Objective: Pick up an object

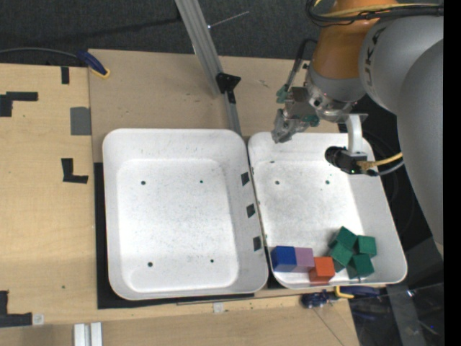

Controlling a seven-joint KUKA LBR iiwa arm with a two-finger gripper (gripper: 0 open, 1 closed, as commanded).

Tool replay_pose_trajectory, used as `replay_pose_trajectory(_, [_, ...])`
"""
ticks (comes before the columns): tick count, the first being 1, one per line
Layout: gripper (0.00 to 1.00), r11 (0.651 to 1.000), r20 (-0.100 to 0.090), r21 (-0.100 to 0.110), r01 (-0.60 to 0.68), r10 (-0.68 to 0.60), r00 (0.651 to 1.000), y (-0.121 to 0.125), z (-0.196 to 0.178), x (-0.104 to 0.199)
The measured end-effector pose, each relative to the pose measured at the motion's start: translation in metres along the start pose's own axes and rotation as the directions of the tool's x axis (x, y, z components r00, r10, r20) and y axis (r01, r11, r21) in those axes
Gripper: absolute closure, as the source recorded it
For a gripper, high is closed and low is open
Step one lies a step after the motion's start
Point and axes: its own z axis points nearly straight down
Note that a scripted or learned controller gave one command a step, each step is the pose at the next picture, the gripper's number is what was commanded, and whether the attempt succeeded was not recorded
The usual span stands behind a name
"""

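Gripper (282,132) sits over the far rim of the right bin (382,215); finger state: cannot tell. Blocks are clustered in that bin's near corner, well apart from it: blue block (284,256), purple block (304,257), orange block (323,268), green blocks (352,251) touching. Left bin (115,193) alongside.

Light wooden desk (43,215) with black tape marks (70,170); dark grey floor (108,13) beyond its far edge; slanted aluminium rail (198,31).
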Motion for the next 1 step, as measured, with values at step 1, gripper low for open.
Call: replay_pose_trajectory(1, [1.0,1.0,-0.002,-0.002,0.002,-0.002,1.0,0.0082,-0.004,0.0625])
